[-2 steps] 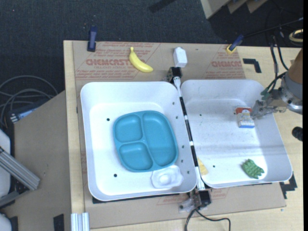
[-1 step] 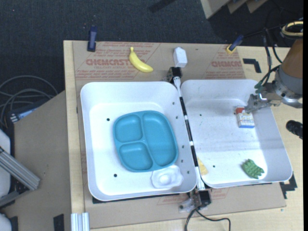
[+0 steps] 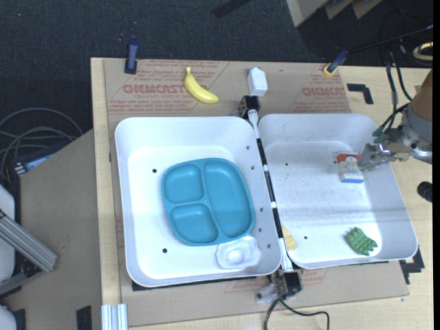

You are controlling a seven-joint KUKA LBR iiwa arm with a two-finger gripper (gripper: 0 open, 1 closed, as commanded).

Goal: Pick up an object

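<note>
Nearest the camera, a knobbly green toy [image 3: 361, 241] lies in the right bin [image 3: 309, 205], long axis slanting toward the front right corner. Farther back, a small white box [image 3: 350, 168] with red and blue markings lies beside the gripper [image 3: 377, 155]; finger spacing cannot be told. A glossy blue divided tray [image 3: 206, 199] sits in the left bin [image 3: 137, 177].

Banana [image 3: 200, 88] lies on bench [image 3: 165, 81] behind bins [image 3: 130, 157]

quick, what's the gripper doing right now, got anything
gripper: cannot be told; it sits beside the small red and white item in the right bin, no hold visible.
</note>
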